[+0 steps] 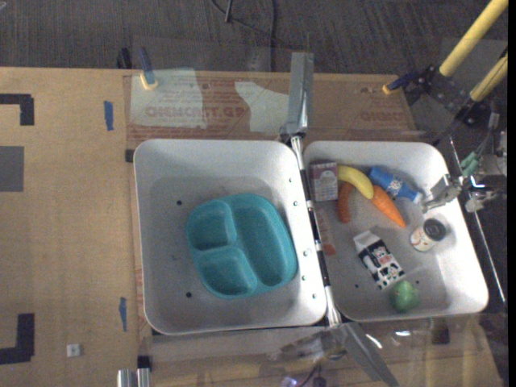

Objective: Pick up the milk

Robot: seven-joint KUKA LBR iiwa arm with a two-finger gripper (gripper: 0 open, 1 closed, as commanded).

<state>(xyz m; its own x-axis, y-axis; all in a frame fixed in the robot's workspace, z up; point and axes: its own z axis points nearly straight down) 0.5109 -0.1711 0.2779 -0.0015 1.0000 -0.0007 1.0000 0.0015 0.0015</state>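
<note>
The milk [378, 259] is a small white carton with black cow patches. It lies flat on the floor of the right bin [463, 293], near the middle front. A second small carton [325, 181], brown and white, stands at the bin's back left corner. My gripper [458, 190] shows as metal parts over the right bin's right rim, well to the right of the milk and farther back. Nothing can be seen held in it.
Around the milk in the right bin lie a banana [357, 181], a blue bottle [395, 185], a carrot [388, 206], a reddish sausage [344, 203], a round tin [427, 234] and a green ball [404, 295]. The left bin [153, 216] holds a teal divided plate [240, 245].
</note>
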